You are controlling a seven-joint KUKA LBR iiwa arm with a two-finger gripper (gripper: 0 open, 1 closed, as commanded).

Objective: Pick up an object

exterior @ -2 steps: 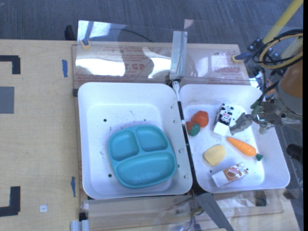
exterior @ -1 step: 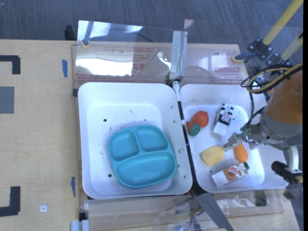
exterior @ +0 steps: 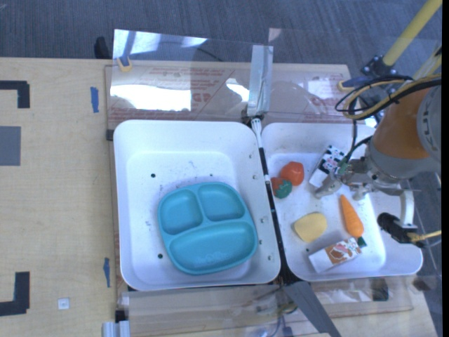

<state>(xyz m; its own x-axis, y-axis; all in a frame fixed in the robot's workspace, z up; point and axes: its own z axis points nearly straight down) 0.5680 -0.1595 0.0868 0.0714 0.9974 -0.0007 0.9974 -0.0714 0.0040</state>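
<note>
My gripper hangs over the right bin, reaching in from the right with its fingers spread and nothing between them. Just below it lies an orange carrot, its upper end close to the fingertips. A red tomato-like piece with a green bit beside it sits to the gripper's left. A yellow lump lies lower in the bin. A small white and orange carton rests near the front wall. A small black-and-white object lies just behind the gripper.
The left bin holds a blue divided plate. A clear plastic panel stands behind both bins. Yellow and black cables loop above the arm at the right.
</note>
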